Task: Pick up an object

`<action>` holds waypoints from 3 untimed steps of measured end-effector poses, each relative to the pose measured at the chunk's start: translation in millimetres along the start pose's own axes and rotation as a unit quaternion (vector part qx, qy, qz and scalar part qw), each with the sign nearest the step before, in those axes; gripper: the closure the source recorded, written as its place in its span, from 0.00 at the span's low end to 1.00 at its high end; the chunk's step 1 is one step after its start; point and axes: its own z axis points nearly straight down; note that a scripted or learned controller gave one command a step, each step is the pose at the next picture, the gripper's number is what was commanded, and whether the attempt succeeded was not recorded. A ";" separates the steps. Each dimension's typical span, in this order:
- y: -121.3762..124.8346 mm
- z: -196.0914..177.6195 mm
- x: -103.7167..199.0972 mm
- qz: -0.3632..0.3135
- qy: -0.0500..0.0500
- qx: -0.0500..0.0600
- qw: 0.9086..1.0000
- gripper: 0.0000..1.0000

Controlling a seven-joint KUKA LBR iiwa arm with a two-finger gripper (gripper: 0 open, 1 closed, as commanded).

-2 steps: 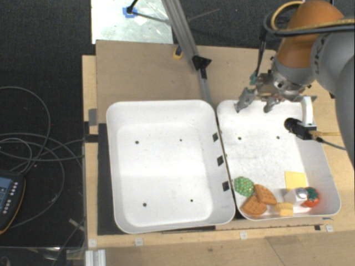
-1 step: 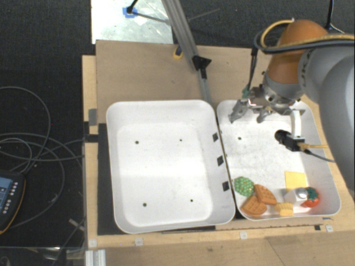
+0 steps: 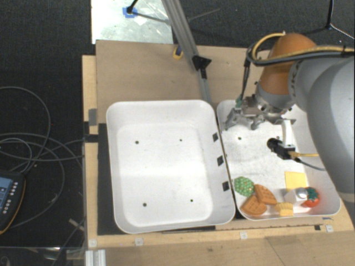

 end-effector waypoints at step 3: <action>12.3 -119.3 10.1 -0.003 0.000 -0.006 1.000 1.00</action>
